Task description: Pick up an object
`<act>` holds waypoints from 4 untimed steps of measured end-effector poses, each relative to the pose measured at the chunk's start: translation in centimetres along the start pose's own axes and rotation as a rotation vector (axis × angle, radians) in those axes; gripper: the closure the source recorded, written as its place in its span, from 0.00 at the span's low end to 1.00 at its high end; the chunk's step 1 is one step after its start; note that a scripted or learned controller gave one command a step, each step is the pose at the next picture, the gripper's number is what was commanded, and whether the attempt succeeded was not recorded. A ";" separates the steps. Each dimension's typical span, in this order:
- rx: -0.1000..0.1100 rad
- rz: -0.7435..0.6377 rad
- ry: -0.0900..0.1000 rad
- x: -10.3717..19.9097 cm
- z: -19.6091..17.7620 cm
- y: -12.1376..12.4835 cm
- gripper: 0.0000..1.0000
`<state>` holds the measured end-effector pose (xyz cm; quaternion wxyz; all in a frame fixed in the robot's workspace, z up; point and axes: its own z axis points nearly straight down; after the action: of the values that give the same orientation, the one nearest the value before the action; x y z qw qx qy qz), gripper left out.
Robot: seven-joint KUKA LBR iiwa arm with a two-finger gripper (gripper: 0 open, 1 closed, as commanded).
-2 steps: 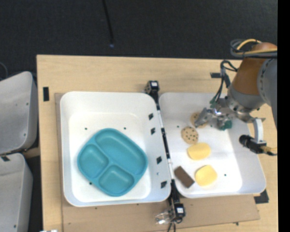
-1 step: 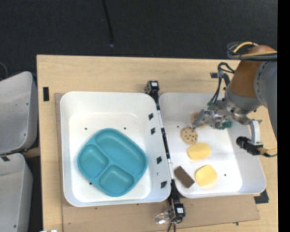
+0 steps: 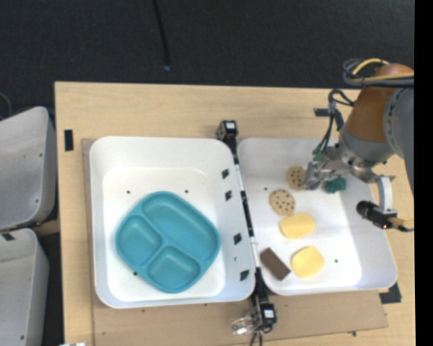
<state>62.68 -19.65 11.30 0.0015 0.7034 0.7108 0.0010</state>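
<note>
A: Where is the hand (image 3: 323,175)?

B: Low in the right white bin (image 3: 361,265), at its far side, beside a small teal object (image 3: 336,185) and a round brown cookie (image 3: 296,176). Whether it's open or closed, I can't tell.

A: Advice?

B: Centre over one item, descend straight, and keep clear of the second cookie (image 3: 281,202) and yellow pieces (image 3: 297,226) nearer us.
</note>
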 end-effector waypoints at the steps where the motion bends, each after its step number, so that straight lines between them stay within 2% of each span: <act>1: -0.003 0.007 -0.001 0.8 -5.4 -0.3 1.00; 2: -0.003 0.005 -0.001 0.5 -9.9 0.2 1.00; 3: -0.001 0.003 -0.001 0.4 -11.9 0.3 1.00; 4: 0.001 0.005 0.000 5.5 -12.5 1.2 1.00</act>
<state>63.76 -14.14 23.82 0.0009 0.7054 0.7089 0.0007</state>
